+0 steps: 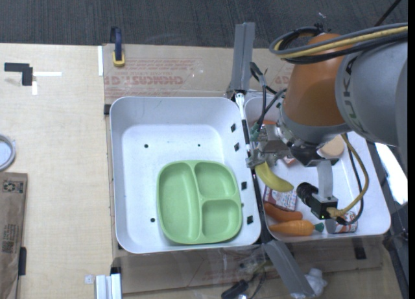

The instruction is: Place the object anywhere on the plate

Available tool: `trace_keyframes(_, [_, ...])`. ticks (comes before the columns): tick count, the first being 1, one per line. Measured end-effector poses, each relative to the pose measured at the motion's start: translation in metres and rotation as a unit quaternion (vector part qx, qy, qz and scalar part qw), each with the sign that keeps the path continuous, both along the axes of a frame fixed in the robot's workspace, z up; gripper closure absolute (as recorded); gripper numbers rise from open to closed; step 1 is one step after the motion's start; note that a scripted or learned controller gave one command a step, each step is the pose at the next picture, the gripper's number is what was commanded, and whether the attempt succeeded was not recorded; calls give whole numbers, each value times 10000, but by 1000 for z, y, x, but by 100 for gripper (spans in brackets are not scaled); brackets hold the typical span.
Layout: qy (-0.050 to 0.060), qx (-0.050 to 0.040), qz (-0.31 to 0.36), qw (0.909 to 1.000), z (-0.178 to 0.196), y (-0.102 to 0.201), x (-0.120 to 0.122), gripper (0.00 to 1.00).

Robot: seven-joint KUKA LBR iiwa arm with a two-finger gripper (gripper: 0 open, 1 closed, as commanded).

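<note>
Watching the feed, I see the arm (pixel 337 77) hanging over the right bin (pixel 379 216) with its wrist covering that bin's upper half, and the gripper (pixel 269 155) sits down near the bin's left wall, but the wrist hardware hides it enough that I cannot tell whether it is released or clenched. A banana (pixel 272 178) pokes out just below the gripper, toward five o'clock from it, and I judge that to be the object in play; whether it is actually gripped or merely lying in the bin under the tool I cannot say. The green plate (pixel 198 202) rests in the left bin (pixel 130 161), toward eight o'clock from the gripper, across the divider between the two bins. My worries: if the hold on the banana is shallow or absent, lifting would leave it behind or drop it on the divider. A carrot (pixel 293 227) and a red packet (pixel 280 198) lie close at six o'clock, so a low sweep could drag them along. The loose cable (pixel 355 181) at three o'clock could snag on the bin wall during the crossing.
</note>
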State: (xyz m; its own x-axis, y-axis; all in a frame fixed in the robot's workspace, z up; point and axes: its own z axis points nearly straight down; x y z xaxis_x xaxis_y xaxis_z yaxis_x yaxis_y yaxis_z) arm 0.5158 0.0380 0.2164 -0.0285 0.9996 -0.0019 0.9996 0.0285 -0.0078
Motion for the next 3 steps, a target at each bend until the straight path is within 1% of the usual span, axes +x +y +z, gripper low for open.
trace_keyframes(1, [3, 1, 986, 9951, -12, 83, -19, 100])
trace_keyframes(2, [-6, 10, 2067, 9784, 5, 86, -29, 100])
trace_keyframes(3, [-7, 9, 2067, 9784, 5, 86, -29, 0])
